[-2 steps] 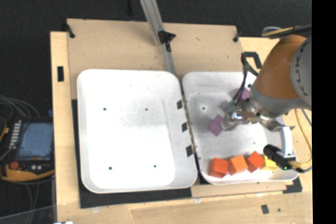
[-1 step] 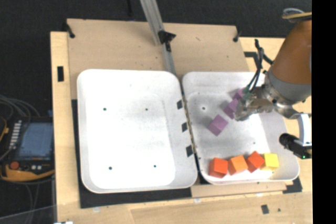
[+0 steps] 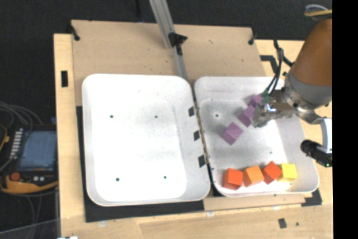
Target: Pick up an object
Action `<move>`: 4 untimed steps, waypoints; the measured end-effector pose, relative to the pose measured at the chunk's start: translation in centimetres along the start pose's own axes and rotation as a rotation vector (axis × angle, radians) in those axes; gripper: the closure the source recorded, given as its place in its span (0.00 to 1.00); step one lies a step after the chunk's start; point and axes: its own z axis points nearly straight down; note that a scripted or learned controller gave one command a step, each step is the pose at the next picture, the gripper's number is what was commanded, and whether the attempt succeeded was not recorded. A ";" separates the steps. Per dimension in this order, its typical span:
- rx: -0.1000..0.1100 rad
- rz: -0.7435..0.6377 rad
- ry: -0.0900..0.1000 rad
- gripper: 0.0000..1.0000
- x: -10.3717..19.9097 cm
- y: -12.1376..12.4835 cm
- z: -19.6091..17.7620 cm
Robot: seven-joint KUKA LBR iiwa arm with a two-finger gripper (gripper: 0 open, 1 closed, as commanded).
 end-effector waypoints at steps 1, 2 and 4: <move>0.003 -0.002 0.002 1.00 5.9 1.3 0.6; 0.001 -0.003 0.002 1.00 11.5 3.8 0.6; 0.000 -0.002 0.003 1.00 22.2 6.8 0.2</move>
